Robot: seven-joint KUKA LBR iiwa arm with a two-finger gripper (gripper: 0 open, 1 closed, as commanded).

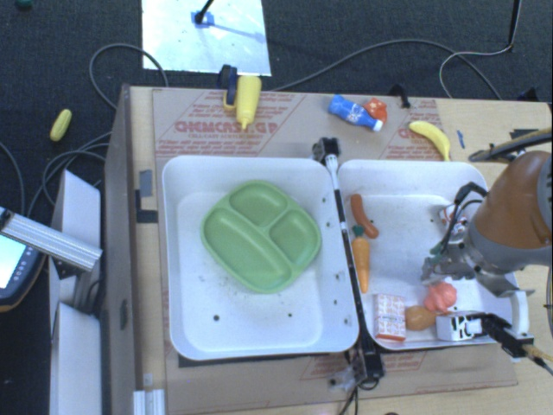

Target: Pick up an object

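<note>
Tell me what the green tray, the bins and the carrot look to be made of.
Green tray: probably moulded plastic, matte pale green, with three pressed-in compartments and rounded edges.
Bins: likely thin formed plastic, white with a slight sheen, rounded corners and a raised rim.
Carrot: seems a toy, plastic or rubber, given its uniform orange colour and smooth surface; too small to tell more.

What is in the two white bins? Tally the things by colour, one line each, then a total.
Green: 1, the divided plate in the left bin.
Orange or red: 4, the sausage, carrot, pink-orange lump and brown-orange piece, in the right bin.
White: 2, the small carton and white block.
Total: 7
</note>
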